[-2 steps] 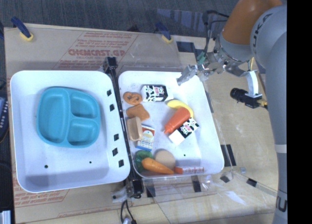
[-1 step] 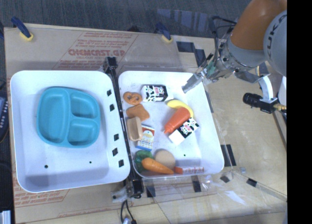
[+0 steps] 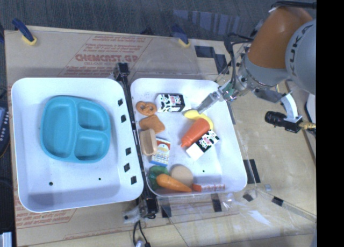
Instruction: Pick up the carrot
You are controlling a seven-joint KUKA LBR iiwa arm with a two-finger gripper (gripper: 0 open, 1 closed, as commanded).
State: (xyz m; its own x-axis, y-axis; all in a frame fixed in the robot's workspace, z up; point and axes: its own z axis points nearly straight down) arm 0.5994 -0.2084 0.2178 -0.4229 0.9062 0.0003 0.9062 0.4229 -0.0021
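Note:
The carrot (image 3: 173, 183), orange with a green leafy top at its left end, lies flat along the near wall of the right bin (image 3: 231, 154). A round beige item touches it from behind. My gripper (image 3: 204, 105) hangs over the bin's far right part, well away from the carrot. Its tip is just above a small yellow piece (image 3: 190, 114) and an orange cone-shaped item (image 3: 194, 132). Nothing can be seen in its grasp.
The right bin also holds a pretzel (image 3: 145, 108), two cow-print cartons (image 3: 171, 102) (image 3: 204, 142), a bread slice (image 3: 152, 124), a hot dog bun (image 3: 148, 142) and a small red stick (image 3: 210, 187). A blue divided plate (image 3: 75, 128) sits in the left bin.

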